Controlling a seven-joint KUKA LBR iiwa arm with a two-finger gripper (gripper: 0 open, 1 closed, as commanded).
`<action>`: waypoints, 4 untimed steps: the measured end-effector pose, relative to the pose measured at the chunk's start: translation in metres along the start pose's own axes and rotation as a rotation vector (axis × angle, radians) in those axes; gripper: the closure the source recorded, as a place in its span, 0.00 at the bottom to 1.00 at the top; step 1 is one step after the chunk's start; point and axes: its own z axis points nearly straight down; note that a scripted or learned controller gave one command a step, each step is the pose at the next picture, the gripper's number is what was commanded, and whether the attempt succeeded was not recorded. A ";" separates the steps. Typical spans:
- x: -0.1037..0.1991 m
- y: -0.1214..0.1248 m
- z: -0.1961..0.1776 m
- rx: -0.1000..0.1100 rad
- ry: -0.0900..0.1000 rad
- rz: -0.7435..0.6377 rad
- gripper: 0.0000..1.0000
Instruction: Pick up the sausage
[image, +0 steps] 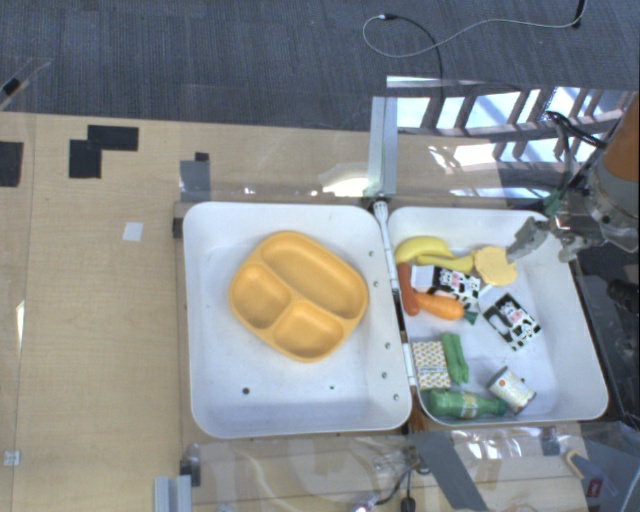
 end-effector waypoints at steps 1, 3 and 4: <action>0.047 0.013 0.113 -0.040 -0.009 -0.089 0.00; 0.176 0.041 0.045 -0.004 0.001 -0.092 0.00; 0.175 0.041 0.046 -0.003 0.001 -0.092 0.00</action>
